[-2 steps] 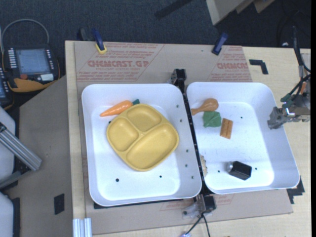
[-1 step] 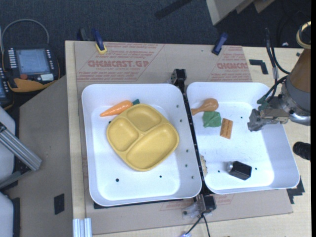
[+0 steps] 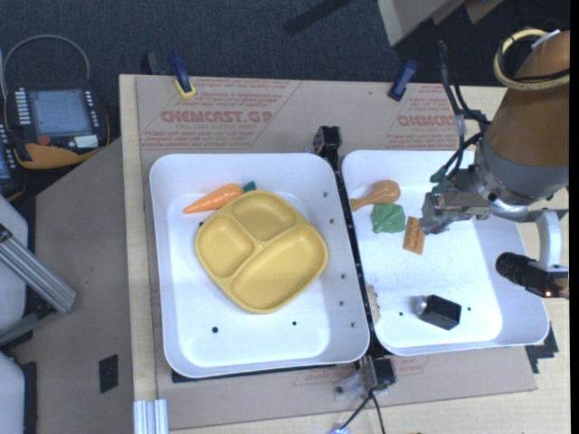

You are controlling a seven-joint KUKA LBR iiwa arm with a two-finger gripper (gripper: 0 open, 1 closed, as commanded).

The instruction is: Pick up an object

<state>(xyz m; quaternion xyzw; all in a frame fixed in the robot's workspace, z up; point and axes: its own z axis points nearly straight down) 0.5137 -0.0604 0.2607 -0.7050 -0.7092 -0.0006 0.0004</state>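
Over the right bin point(image 3: 520, 328), the pincer point(image 3: 432, 217) hangs just beside a small brown block point(image 3: 413, 236), likely its target; whether it is clenched or released cannot be told. Nearby lie a green piece point(image 3: 388, 218) and black object point(image 3: 441, 312).

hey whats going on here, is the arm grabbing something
A grey and orange robot arm reaches in from the right, its gripper low over the right bin, close beside a small brown block. Nothing is visibly between its fingers. Also in that bin: a green piece, a tan pear-shaped item and a black object. The left bin holds a yellow divided plate and a toy carrot.
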